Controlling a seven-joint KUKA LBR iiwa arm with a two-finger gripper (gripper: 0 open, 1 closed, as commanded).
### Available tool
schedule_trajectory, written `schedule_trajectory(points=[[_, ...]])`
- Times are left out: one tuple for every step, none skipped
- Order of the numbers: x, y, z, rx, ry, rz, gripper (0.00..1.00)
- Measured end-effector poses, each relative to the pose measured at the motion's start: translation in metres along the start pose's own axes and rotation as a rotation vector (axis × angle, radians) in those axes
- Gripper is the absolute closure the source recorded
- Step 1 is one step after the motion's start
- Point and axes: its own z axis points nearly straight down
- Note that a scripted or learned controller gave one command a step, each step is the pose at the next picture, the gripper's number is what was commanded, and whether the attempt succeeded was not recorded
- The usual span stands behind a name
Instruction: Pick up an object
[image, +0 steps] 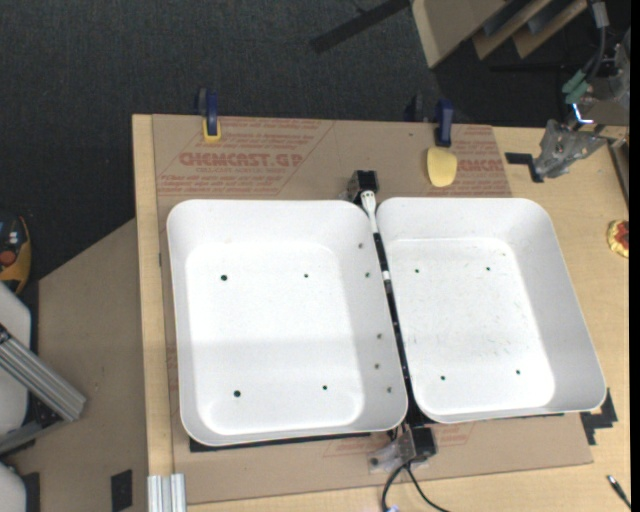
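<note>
Parked at far right corner: tool (560, 150), jaw state cannot tell. Leftward, two white bins (180, 300) touching; tabletop (300, 140) printed "CHEMCAST".

pincer (562, 150) at upper right, hanging down

The tool (565, 140) sits at the top right, too small and blurred to read its fingers. Below it, a red-yellow thing (620, 236) is cut off by the right edge. Far left of it, a white shape (10, 330) leaves the frame.
</note>
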Motion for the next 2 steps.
schedule_trajectory(points=[[0.036, 0.046, 0.11, 0.001, -0.002, 0.005, 1.0], [0.055, 0.049, 0.046, -0.014, -0.006, 0.008, 1.0]])
